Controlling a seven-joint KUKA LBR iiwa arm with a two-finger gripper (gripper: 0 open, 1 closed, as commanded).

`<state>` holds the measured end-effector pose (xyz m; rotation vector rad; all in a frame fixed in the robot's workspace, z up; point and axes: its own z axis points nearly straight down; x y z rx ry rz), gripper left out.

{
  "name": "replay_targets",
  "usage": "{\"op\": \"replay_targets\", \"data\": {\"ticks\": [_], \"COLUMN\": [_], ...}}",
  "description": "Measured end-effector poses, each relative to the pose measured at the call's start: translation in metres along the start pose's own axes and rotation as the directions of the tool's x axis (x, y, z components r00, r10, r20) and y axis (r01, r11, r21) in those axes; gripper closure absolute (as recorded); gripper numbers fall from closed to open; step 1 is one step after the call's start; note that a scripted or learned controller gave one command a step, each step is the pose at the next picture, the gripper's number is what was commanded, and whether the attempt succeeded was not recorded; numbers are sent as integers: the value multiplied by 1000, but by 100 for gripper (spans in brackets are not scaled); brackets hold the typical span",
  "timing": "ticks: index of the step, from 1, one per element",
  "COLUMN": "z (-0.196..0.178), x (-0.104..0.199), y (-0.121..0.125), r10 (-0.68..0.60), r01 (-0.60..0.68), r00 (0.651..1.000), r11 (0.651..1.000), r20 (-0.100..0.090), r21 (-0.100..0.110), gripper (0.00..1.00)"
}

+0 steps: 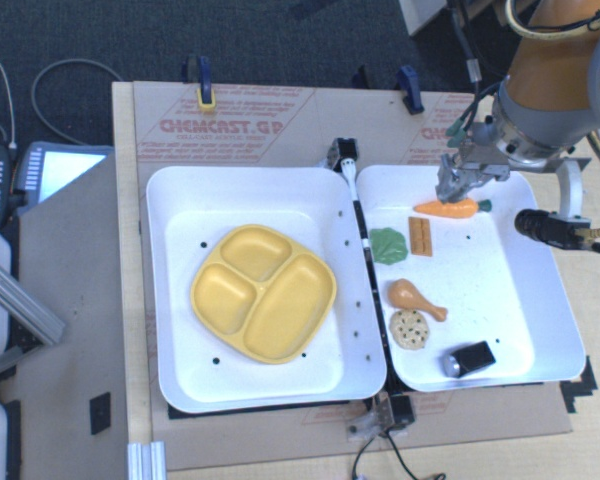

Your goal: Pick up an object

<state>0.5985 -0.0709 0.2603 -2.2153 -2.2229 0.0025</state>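
Jaws (461, 194) low over carrot (446, 209), fingertips hard to make out

1. Bright, even overhead light; both white bins (170, 268) read near overexposed.
2. Shadows are soft and short beneath the yellow divided plate (264, 293).
3. Slightly soft focus throughout; the dark floor stays dim.

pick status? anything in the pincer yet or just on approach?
Done: the arm has reached into the right bin, with the pincer right above the toy carrot. In hand: nothing visibly; the carrot lies on the bin floor, and the view can't settle whether it is gripped. Left: closing on it and lifting. The green piece, drumstick, cookie and yellow plate lie untouched.
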Motion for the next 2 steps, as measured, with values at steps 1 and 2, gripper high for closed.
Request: {"op": "replay_targets", "data": {"ticks": [1,2], "z": [1,24], "x": [52,104], "y": [-8,-5], "r10": [-1,1], "r01": [1,-1], "r00": [1000,1000], "r11": [1000,1000], "r20": [0,1], "r21": [-1,0], "gripper": [100,100]}}
